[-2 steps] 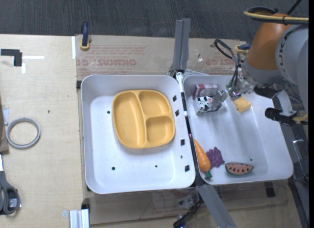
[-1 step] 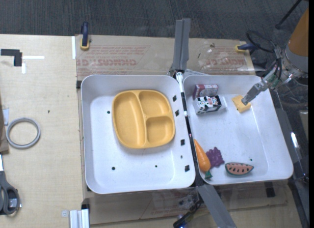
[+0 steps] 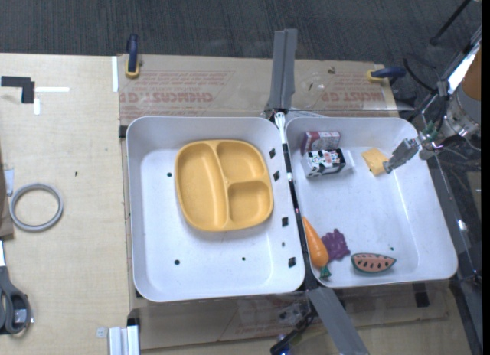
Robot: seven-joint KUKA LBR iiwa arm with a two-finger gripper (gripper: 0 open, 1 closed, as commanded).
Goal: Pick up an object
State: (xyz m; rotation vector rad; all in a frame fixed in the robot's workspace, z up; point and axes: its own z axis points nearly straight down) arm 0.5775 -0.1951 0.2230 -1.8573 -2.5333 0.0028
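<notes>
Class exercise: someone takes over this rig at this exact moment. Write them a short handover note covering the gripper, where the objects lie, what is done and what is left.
Gripper: in the right bin, at its upper right, tip beside the yellow cheese wedge. Nothing visibly held.
Right bin: small printed box at upper left; carrot, purple grapes and watermelon slice along the lower edge.
Left bin: yellow divided plate, nothing on it.
Done: arm brought near the cheese wedge.
Left: grasp an object and lift it; the wedge is closest.
</notes>
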